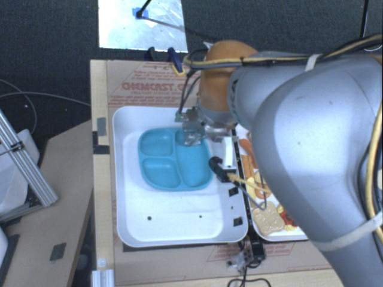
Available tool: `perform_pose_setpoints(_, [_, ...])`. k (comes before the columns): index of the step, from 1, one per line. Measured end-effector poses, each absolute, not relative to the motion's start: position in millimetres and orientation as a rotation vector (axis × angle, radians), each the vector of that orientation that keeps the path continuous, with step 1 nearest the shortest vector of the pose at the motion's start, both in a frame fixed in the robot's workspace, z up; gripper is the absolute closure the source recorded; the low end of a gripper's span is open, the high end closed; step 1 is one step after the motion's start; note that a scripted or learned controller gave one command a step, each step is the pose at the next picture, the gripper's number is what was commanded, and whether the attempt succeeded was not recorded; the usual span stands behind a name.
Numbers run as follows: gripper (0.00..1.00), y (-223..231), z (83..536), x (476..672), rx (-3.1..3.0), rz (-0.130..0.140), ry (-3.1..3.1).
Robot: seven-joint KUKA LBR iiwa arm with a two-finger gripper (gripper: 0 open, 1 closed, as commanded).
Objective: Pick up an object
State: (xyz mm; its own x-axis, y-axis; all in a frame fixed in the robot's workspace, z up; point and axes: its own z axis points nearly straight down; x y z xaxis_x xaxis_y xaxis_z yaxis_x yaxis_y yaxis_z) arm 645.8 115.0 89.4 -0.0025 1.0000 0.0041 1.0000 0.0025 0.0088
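Observation:
A blue divided plate (170, 160) with three compartments lies in the left white bin (173, 220), toward its back. My gripper (191, 137) hangs over the plate's back right edge, coming down from the grey arm with the orange band. Its tips sit at or just above the plate's rim; whether they touch it I cannot tell. In the right bin (276, 235) lie several pale and orange pieces (269, 217), largely hidden under the arm.
The big grey arm covers most of the right bin and the right side of the view. The bins stand on a cardboard sheet (143, 85). The front half of the left bin is bare white floor with two small dark holes.

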Motion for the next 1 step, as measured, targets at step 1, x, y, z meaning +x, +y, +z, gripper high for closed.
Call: perform_pose_setpoints(1, [1.00, 125.3, 221.0, 577.1, 2.213, 0.016, 2.226])
